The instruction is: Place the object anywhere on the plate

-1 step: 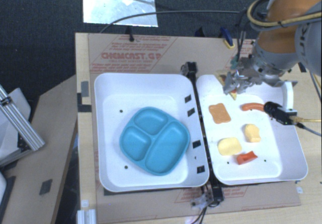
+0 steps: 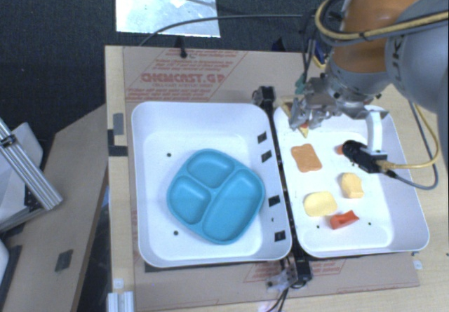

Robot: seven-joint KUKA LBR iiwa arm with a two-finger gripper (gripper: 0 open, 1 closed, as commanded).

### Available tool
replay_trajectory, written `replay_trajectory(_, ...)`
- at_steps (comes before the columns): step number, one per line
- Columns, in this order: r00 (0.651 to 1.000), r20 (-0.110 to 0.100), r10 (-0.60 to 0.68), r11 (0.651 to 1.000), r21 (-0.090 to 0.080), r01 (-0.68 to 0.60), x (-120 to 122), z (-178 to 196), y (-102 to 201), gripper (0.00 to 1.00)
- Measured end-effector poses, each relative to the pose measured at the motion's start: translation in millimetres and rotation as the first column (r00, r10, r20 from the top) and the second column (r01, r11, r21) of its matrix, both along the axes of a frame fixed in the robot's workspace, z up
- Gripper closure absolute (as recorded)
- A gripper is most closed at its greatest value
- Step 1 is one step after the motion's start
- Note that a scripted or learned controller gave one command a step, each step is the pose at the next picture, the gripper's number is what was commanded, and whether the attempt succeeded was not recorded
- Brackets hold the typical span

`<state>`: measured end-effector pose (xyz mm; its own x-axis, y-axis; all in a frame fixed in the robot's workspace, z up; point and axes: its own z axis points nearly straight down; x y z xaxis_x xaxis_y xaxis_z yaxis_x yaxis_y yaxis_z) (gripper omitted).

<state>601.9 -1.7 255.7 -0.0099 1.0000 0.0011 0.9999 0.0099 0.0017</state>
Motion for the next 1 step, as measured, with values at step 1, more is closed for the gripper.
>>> replay_trajectory(1, 1.000, -0.002, 0.001, 1.000, 0.001, -0.001, -2.6, -15.3, 59.3, 1.00)
